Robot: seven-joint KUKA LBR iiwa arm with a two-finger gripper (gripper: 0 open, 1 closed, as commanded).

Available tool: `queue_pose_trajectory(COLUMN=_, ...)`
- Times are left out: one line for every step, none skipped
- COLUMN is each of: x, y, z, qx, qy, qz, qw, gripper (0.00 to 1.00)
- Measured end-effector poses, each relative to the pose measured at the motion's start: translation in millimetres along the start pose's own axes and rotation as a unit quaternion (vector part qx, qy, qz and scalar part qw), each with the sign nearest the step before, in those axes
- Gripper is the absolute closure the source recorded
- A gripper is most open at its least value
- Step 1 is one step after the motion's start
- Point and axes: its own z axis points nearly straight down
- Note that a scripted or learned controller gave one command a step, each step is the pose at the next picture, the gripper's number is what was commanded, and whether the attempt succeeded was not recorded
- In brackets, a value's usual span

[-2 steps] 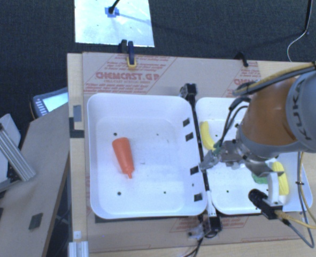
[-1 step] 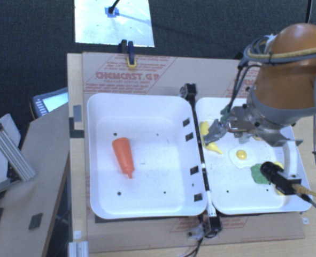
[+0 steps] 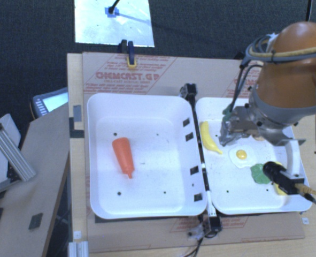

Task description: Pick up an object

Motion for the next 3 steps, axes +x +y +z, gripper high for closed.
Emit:
queue_pose_trajectory(x=0, y=0, z=0, qx=0.000, qy=0.000, qz=0.000, qw=1.0000, gripper=0.00)
queue_pose_trajectory(x=0, y=1, z=-11, qx=-0.001, qy=0.000, qz=-0.003, qw=1.0000, gripper=1.00)
queue_pose_trajectory(x=0, y=1, z=-10, qx=-0.001, qy=0.000, qz=-0.003, qw=1.0000, gripper=0.00)
